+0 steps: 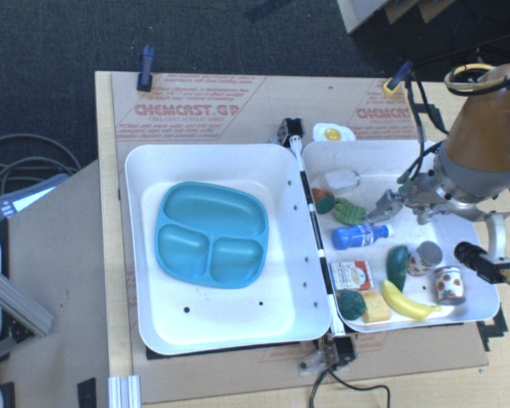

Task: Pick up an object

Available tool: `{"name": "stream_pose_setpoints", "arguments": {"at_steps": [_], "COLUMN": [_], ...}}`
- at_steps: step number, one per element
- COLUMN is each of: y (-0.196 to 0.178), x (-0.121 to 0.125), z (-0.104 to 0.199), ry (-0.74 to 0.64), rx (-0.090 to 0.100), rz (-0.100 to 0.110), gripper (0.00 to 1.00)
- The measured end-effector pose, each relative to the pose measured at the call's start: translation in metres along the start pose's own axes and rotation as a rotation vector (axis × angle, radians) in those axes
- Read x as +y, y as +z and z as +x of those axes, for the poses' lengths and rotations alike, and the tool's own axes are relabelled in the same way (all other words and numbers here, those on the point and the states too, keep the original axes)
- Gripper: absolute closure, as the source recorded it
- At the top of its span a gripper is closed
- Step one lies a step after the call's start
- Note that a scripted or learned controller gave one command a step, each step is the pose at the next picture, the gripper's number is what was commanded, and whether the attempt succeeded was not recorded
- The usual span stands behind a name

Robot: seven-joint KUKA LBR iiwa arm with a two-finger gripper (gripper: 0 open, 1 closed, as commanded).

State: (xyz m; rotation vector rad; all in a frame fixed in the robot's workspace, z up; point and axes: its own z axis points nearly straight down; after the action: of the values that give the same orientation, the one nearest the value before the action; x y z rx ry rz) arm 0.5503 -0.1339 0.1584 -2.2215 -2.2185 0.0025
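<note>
My gripper hangs over the middle of the right bin, reaching in from the right below the orange-banded arm. Just below and left of it lies a blue bottle with a white cap, on its side. A green leafy toy and a small red-orange piece lie to the gripper's left. Along the bin's front sit a banana, a dark green vegetable, a grey can and a red-spotted white cup. Nothing shows held in the gripper.
The left bin holds a blue divided tray. The right bin also has a red-and-white packet, a yellow block, a round dark green piece and a white object. A fried-egg toy lies behind the bin.
</note>
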Motion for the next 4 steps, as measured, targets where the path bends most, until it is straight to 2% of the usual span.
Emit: {"name": "stream_pose_setpoints", "arguments": {"at_steps": [1,2,3,4], "y": [0.074,0.073,-0.013,0.006], "x": [-0.031,0.049,0.118,0.038], "z": [-0.018,-0.074,-0.048,0.024], "ry": [0.0,-0.002,-0.003,-0.003], "rx": [0.0,-0.001,-0.001,0.0], "rz": [-0.001,-0.004,-0.007,-0.002], "gripper": [0.0,0.0,0.0,0.0]}}
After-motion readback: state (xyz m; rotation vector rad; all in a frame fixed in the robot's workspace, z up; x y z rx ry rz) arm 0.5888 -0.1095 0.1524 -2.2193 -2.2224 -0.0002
